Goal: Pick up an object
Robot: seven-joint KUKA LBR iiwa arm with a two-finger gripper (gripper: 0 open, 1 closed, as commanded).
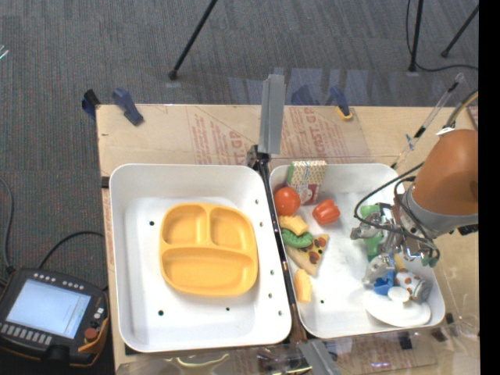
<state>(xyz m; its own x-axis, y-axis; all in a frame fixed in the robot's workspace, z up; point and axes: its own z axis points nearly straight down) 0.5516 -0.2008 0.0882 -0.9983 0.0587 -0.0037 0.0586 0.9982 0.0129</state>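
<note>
Robot claw (pixel 388 250) hovers low over toys in the right bin (pixel 344 326); its grip state cannot be told, perhaps blurred.

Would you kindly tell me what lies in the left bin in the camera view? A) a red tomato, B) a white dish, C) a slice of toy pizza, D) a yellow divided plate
D: the yellow divided plate lies alone in the left bin, while the toy foods sit in the right bin.
</note>
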